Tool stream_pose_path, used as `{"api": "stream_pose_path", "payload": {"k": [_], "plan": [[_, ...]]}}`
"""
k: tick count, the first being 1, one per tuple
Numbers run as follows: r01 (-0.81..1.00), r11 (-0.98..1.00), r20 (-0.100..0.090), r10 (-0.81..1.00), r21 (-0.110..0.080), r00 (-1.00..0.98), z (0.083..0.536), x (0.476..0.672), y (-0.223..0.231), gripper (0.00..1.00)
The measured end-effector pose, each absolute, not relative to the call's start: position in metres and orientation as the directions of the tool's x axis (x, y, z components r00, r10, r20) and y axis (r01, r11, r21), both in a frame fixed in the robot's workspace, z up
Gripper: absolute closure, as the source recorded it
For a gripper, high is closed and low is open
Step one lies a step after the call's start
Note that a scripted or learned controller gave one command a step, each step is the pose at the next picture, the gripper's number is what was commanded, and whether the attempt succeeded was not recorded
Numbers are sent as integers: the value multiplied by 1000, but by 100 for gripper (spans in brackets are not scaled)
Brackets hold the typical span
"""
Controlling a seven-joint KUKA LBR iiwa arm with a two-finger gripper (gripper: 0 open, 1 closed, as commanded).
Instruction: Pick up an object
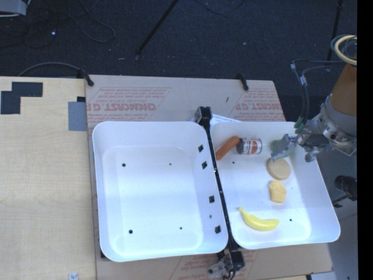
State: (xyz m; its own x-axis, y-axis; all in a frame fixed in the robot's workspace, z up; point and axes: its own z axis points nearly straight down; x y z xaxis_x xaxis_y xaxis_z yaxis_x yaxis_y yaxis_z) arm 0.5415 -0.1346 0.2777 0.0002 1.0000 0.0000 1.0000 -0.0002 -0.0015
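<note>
Beside the fingers: can, carrot, round biscuit.

The only lettering that can be made out is red print on the cardboard sheet lying under the two white bins. It sits just beyond the far rim of the left bin, upside down from this view, and reads roughly "OHMCRAZT.GP"; the exact letters are uncertain. A second red print further right on the same cardboard is too blurred to read.
</note>
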Motion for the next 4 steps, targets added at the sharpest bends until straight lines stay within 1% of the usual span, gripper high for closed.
{"api": "stream_pose_path", "payload": {"k": [1,2,3,4], "plan": [[1000,0,3,1000,-12,1,185,537,-139,0],[1000,-2,2,1000,-11,2,100,516,-155,0],[1000,4,0,1000,0,-4,87,559,-171,0],[1000,-4,2,1000,-4,4,97,557,-172,100]]}}
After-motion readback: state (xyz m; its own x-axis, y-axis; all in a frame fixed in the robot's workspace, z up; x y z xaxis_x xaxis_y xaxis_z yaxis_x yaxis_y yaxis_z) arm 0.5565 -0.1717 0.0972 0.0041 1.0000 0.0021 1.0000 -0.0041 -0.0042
